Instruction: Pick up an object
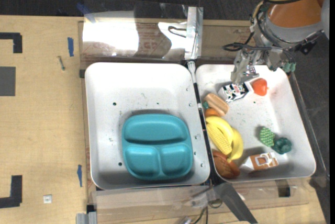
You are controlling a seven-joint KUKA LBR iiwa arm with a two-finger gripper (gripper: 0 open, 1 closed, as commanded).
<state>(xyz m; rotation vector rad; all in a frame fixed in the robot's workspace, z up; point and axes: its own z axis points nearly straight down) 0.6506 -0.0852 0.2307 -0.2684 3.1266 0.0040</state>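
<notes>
My gripper (244,70) hangs over the far part of the right bin (298,129), reaching in from the upper right. Just below it lies a small black-and-white patterned object (234,91), with a red-orange toy (259,86) beside it to the right. A hot dog (216,103) lies near the bin's left wall. Below that is a yellow banana and corn cluster (224,136). I see nothing held in the gripper.
A green toy (267,136), a teal toy (283,145), an orange carton (263,161) and a brown item (225,166) lie near the right bin's front. The left bin (104,92) holds a teal divided plate (156,145). A clear panel (136,34) stands behind.
</notes>
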